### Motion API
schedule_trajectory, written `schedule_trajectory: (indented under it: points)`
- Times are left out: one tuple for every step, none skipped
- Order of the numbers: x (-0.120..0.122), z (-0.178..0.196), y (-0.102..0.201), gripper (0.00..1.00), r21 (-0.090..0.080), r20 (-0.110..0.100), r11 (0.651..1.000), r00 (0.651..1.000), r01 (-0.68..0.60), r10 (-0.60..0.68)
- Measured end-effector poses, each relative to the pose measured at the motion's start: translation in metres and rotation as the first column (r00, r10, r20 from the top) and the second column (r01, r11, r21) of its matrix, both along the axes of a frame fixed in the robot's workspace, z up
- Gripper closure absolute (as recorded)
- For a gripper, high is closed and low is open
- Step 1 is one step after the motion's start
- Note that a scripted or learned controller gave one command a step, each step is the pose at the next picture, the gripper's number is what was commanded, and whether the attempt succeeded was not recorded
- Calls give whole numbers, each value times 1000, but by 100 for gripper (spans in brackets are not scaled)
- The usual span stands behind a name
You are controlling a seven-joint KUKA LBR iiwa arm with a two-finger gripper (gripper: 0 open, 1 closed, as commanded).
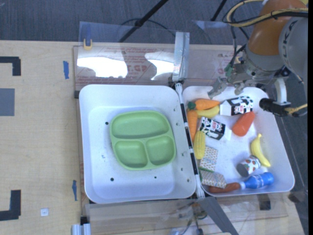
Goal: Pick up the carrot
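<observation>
The carrot [206, 104] lies in the far left part of the right bin [283, 153], orange with a green stub pointing left. A second long orange piece [192, 122] lies along that bin's left wall just below it. My gripper [228, 87] hangs over the bin's far edge, just above and to the right of the carrot. It is open, and nothing is between its fingers [215, 89].
Around the carrot lie two black-and-white cartons [212, 128], a yellow corn cob [199, 144], an orange-red vegetable [243, 124], a banana [260, 151], a can [248, 166] and a blue bottle [257, 181]. The left bin [93, 111] holds a green divided plate [143, 139].
</observation>
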State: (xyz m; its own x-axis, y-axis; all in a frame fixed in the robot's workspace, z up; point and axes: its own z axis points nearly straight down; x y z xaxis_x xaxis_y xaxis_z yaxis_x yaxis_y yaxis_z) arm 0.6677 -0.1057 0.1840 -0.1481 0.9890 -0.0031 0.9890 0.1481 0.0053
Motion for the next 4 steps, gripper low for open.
schedule_trajectory:
  points:
    - [0, -92, 4, 0, 1, -9, 973, 973, -229, 229]
    - [-24, -47, -9, 0, 2, -5, 909, 909, -418, 418]
    - [-23, -36, -10, 100, 0, 0, 909, 909, -416, 416]
    - [-23, -36, -10, 0, 0, 0, 909, 909, -416, 416]
